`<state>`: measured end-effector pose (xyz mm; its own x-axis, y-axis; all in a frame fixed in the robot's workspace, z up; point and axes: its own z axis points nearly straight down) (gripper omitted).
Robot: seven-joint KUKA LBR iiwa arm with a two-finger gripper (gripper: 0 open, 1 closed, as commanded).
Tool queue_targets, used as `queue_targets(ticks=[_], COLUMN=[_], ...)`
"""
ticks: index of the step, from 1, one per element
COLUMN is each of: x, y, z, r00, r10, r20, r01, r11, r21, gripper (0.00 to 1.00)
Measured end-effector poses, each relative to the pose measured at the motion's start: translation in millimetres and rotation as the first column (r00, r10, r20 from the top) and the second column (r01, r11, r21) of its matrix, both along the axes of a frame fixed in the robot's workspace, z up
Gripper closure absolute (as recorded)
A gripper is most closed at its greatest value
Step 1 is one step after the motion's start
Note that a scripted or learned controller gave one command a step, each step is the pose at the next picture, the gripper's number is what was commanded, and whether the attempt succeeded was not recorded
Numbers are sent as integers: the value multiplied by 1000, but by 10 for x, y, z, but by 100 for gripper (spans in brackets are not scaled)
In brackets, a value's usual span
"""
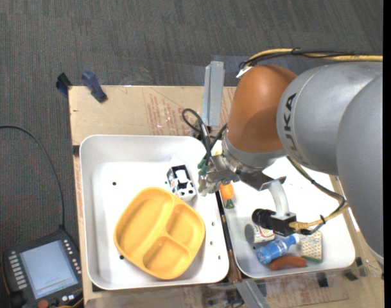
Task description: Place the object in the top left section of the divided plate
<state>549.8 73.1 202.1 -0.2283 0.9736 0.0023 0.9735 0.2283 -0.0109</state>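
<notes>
The yellow divided plate (160, 233) lies tilted in the left bin (102, 172), with two small sections on its upper side and one long section below. A small white-and-black cube-like object (180, 180) sits at the plate's upper edge, touching its rim. My gripper (207, 177) hangs just right of that object, over the left bin's right wall, under the big orange-banded wrist (259, 117). A small orange piece with a green tip (228, 194) shows just below the wrist, over the gap between the bins; I cannot see whether anything holds it.
The right bin (333, 204) holds a blue bottle (277, 249), a red piece (287, 262), a patterned pad (312, 244) and a white card (264, 234) near its front. The arm covers most of that bin. A pendant (44, 271) lies left of the bench.
</notes>
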Motion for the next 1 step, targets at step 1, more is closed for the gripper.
queue_targets(ticks=[1], x=[-2], y=[13], z=[0], r00=[1000], r10=[1], r20=[0], r01=[-1], r11=[1000], r21=[0], gripper=[0])
